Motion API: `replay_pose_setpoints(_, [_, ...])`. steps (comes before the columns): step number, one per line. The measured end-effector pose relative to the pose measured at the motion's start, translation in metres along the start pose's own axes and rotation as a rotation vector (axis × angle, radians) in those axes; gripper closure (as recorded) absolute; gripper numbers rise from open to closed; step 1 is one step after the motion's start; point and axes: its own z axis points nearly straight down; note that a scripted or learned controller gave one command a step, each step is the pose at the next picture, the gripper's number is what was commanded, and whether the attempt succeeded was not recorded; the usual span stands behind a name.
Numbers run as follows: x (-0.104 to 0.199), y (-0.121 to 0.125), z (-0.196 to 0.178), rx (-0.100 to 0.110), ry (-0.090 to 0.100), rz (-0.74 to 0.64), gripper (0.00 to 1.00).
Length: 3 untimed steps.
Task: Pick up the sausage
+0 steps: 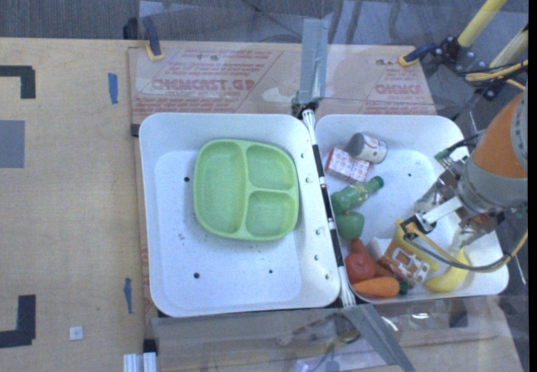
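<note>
So there are two white bins side by side. The left bin (159, 219) just has a light green divided plate (247, 190) sitting in it, three compartments with nothing in them. The right bin (403, 131) is the busy one: a small can (367, 147) lying on its side at the far end, a red and white packet (347, 165) just near of it, then a green bottle (357, 192), a green pepper (350, 223), a tomato (361, 266) and a carrot (377, 286) along the near left side, plus an orange box (406, 261) and a banana (449, 278). The sausage (357, 246) looks to be the reddish-brown bit between pepper and tomato, mostly hidden. The gripper (430, 223) hangs over the right bin's right side, above the box, and honestly I can't tell if it's spread or closed.
</note>
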Motion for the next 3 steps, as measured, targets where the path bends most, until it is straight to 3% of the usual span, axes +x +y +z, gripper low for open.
replay_pose_setpoints(1, [-0.001, 0.0, -0.01, 0.0, -0.005, -0.002, 1.0])
replay_pose_setpoints(2, [0.035, 0.058, -0.001, 0.009, 0.002, -0.16, 1.0])
replay_pose_setpoints(3, [0.124, 0.005, -0.001, -0.003, 0.004, -0.362, 1.0])
